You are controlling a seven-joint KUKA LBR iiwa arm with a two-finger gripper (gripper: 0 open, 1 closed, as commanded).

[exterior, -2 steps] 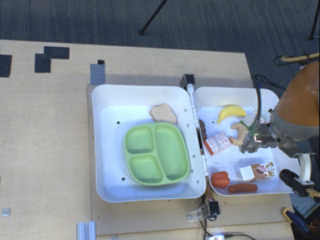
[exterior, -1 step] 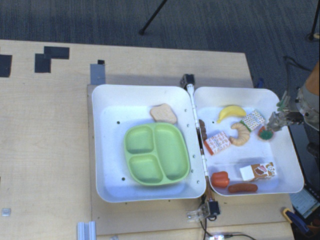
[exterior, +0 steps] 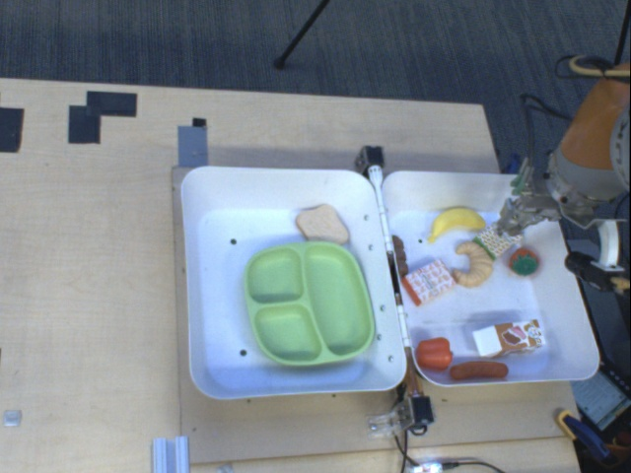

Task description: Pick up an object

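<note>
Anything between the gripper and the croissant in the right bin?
Nothing visible does. The gripper hovers at the upper right of the right bin, just up and right of the croissant. The banana and the red-green ball flank it closely.

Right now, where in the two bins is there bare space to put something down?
Bare floor lies in the left white bin left of the green divided plate, and at its front corners. The right white bin is crowded; one small patch lies between the patterned packet and the brown-and-white carton.
</note>
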